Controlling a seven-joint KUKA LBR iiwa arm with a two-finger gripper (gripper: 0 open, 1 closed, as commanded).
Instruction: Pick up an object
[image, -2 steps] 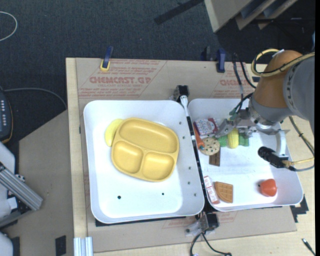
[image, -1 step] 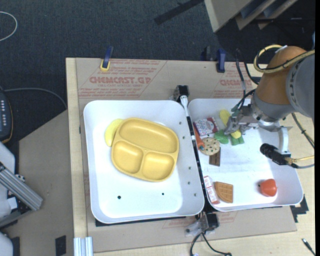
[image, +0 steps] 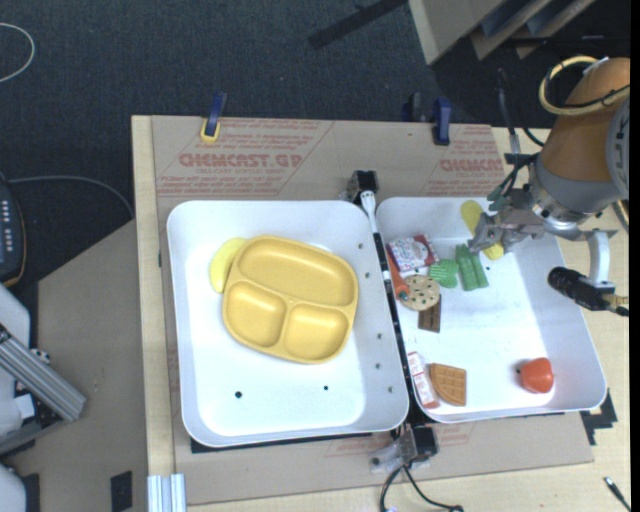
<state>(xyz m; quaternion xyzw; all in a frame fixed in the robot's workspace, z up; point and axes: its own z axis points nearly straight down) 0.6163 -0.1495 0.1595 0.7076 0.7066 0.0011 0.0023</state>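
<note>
Now we see the gripper (image: 487, 236) low over the far end of the right bin (image: 570, 345), just beside a yellow piece (image: 472, 212) and a green block (image: 470, 270) (whether its claw is parted or closed, we cannot tell). Nearer lie a cookie (image: 420, 292), a waffle (image: 447, 383) and an orange ball (image: 537, 375). The left bin (image: 200, 320) holds a yellow divided tray (image: 290, 298).

Arm (image: 590, 120) cut off at right edge, yellow piece (image: 222, 262) half hidden under tray (image: 290, 298) — jaws unclear
</note>
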